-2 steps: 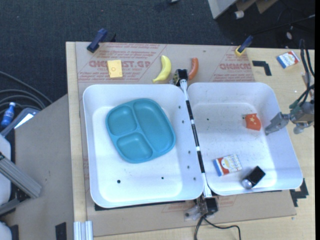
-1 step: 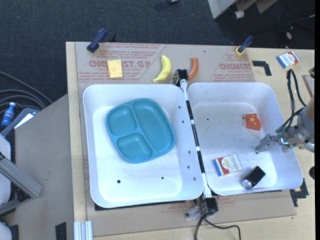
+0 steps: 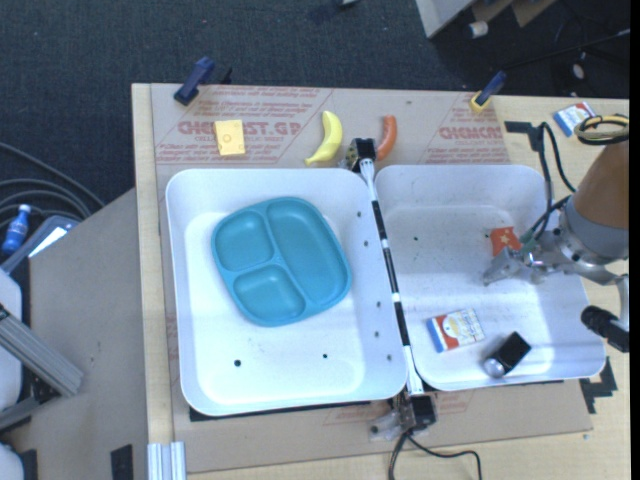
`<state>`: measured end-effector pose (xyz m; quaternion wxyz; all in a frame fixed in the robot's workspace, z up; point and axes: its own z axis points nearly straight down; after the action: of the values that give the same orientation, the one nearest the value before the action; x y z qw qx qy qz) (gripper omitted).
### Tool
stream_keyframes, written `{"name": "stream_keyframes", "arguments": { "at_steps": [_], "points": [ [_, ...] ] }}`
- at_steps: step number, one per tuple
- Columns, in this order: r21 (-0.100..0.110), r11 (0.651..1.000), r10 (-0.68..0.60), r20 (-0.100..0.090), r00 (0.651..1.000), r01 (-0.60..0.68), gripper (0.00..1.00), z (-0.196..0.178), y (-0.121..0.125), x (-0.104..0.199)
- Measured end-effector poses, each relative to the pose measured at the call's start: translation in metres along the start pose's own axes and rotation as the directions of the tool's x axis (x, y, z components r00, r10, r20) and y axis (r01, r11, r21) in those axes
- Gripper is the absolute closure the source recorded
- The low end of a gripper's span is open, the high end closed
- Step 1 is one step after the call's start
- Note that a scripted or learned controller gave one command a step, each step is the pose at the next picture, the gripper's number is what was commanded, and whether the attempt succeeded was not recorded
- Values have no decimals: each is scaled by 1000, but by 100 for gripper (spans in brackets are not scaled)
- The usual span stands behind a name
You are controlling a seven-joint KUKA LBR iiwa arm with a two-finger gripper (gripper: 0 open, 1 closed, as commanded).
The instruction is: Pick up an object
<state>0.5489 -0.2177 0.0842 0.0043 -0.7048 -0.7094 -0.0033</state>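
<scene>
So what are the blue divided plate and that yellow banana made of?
The blue plate looks like moulded plastic: one even colour, soft sheen, rounded compartments. The banana, on the board behind the bins, is probably a plastic toy, being uniformly bright yellow and smooth, though real fruit can't be ruled out.

The tabletop (image 3: 270,128) is brown board printed with red lettering, and it bears a left white bin (image 3: 200,298) and a right white bin (image 3: 450,183) touching side by side. Behind the bins on the bare board lie a yellow square tag (image 3: 229,139), a banana (image 3: 326,139) and an orange sausage-shaped piece (image 3: 387,136).
</scene>
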Motion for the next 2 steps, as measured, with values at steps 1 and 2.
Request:
{"name": "stream_keyframes", "arguments": {
  "at_steps": [1,2],
  "points": [
    [-1,1000,1,0,1000,-1,0,-1,63,0],
    [-3,1000,0,7,1000,0,100,-11,63,-2]
  ]
}}
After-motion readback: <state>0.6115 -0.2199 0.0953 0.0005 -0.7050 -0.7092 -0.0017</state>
